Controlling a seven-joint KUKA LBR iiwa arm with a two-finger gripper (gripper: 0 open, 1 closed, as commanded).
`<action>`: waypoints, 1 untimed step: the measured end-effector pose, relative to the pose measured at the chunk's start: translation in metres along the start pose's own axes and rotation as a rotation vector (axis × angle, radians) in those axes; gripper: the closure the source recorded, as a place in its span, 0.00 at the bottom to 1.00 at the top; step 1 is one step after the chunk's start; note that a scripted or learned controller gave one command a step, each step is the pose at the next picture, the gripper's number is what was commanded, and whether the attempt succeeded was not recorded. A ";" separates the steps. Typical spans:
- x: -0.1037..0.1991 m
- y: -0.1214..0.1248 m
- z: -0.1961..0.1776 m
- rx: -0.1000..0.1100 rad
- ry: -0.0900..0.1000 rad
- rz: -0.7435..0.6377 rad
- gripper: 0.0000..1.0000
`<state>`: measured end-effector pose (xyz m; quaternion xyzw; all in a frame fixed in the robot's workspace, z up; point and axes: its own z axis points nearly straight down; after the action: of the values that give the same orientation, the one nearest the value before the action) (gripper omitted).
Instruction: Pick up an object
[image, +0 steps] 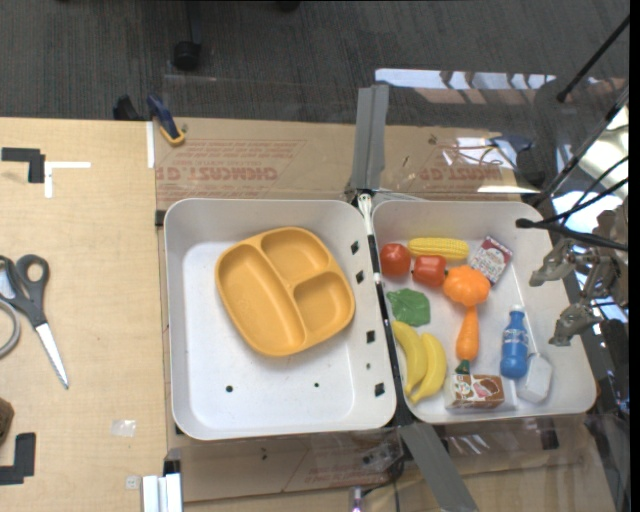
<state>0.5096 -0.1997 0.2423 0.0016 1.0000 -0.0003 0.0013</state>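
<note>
Hand (566, 300) at right bin's (560, 225) right edge, fingers apart and gripping nothing, blue bottle (514, 345) just left of it inside bin, orange (466, 286) farther left, bananas (423, 362) beyond.

Grey-handled metal scissors (35, 305) lying on pale wooden bench (80, 240), left of bins. Blue-and-yellow clamp (165, 120) at bench's far edge, beside brown printed cardboard sheet (255, 165) under bins. Dark grey carpet floor (250, 50) beyond. Grey metal bar (370, 135) upright behind seam between bins.
</note>
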 end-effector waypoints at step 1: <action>0.012 -0.021 0.149 -0.001 0.000 0.008 0.00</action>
<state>0.4977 -0.2205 0.0933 0.0055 1.0000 0.0001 0.0015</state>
